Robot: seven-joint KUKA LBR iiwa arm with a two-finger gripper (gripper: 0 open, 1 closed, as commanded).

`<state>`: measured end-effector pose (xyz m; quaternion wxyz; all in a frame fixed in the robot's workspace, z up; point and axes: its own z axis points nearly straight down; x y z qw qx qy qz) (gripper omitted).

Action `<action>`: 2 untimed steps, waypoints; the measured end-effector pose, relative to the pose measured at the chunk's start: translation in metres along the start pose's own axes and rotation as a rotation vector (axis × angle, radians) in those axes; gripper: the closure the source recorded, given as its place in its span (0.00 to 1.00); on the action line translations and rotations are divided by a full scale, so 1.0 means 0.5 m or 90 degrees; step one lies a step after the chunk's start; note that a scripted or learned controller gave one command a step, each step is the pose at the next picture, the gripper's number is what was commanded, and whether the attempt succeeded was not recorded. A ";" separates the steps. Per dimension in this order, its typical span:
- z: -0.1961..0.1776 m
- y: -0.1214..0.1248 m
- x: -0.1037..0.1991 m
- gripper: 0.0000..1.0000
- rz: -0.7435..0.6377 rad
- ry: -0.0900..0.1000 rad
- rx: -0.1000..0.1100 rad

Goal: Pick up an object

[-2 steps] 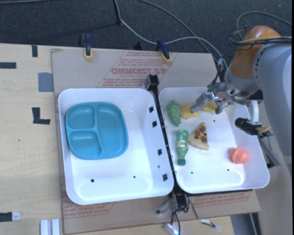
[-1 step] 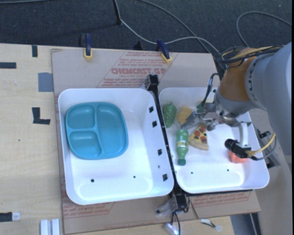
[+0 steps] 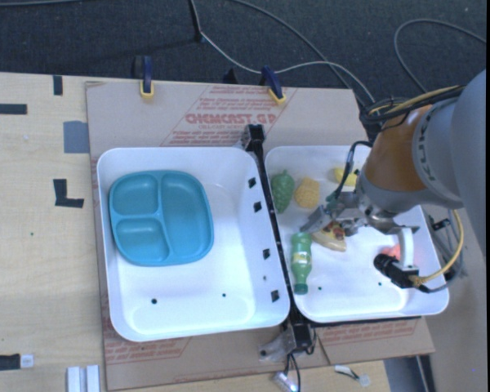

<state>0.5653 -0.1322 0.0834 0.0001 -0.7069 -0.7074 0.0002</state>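
Pickup's not done yet: pincer (image 3: 333, 219) is down over the toy (image 3: 333, 235) mid right bin (image 3: 425, 305), can't tell its grip state.

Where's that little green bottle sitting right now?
The green bottle lies in the right bin, close to the divider between the two bins, just below a green toy vegetable.

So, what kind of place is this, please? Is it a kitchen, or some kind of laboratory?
Most likely a robot lab test bench, not a kitchen. Two white bins sit on a cardboard sheet fixed with clamps, loose cables run across the floor, and the arm reaches over toy-like objects.
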 end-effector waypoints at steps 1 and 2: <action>-0.012 -0.002 -0.001 1.00 0.000 0.000 0.004; -0.199 -0.115 0.147 1.00 -0.002 0.001 0.001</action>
